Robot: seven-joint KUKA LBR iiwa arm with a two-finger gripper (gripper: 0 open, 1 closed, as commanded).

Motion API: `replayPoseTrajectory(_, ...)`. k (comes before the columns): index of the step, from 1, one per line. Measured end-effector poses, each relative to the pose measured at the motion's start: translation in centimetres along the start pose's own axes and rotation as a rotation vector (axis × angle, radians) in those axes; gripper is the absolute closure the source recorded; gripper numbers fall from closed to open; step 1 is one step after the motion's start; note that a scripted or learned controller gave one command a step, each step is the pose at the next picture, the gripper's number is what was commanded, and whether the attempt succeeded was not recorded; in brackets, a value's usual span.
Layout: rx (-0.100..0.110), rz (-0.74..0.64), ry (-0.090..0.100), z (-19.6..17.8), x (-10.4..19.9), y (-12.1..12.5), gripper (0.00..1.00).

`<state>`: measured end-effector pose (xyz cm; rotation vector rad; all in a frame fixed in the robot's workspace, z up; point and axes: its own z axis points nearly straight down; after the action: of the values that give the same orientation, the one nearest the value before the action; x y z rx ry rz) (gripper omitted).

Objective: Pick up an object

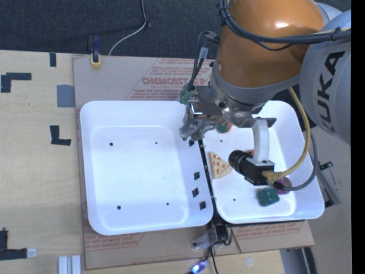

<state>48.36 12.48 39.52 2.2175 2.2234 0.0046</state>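
Observation:
My gripper hangs low over the inner edge of the right bin, right at the divider between the two bins. A pizza-slice toy lies in the right bin just below and to the right of it. A dark green lump sits near that bin's front, with a small purple-brown piece beside it. A bit of red-orange object peeks out under the wrist. The arm's orange band hides much of the right bin's back half.
The left bin lies to the left of the gripper. A black cylinder with a yellow cable hangs from the wrist over the right bin. Both bins rest on a cardboard sheet on the wooden bench.

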Motion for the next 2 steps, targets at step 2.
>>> replayPoseTrajectory(2, 0.004, -0.004, -0.001, -8.6, 9.1, 0.5, 1.00)
